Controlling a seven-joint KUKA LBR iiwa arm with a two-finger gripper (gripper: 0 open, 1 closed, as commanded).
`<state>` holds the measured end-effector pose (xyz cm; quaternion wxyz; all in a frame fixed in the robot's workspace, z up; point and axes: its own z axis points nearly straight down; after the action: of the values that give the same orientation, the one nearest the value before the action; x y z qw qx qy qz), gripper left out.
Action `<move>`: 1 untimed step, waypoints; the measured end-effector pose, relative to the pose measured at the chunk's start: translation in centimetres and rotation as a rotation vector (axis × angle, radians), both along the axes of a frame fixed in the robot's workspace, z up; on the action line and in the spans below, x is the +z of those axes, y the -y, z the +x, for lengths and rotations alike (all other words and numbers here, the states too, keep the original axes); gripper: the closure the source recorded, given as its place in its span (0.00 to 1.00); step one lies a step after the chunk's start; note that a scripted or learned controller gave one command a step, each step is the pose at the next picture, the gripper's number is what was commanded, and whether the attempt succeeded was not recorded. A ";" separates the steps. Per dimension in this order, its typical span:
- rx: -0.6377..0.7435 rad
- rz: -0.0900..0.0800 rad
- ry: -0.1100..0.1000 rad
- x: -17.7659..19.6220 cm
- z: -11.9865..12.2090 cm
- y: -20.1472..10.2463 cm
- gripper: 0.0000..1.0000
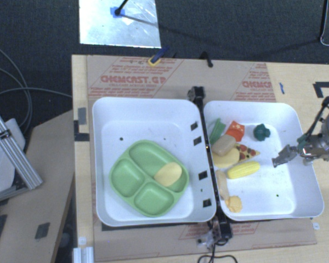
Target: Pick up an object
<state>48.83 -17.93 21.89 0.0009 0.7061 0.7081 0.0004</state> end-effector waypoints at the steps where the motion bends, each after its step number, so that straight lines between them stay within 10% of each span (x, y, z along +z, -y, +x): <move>1: -0.004 0.003 -0.012 -12.8 -0.5 2.6 0.00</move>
<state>48.30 -20.55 9.14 -0.0044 0.7075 0.7067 -0.0026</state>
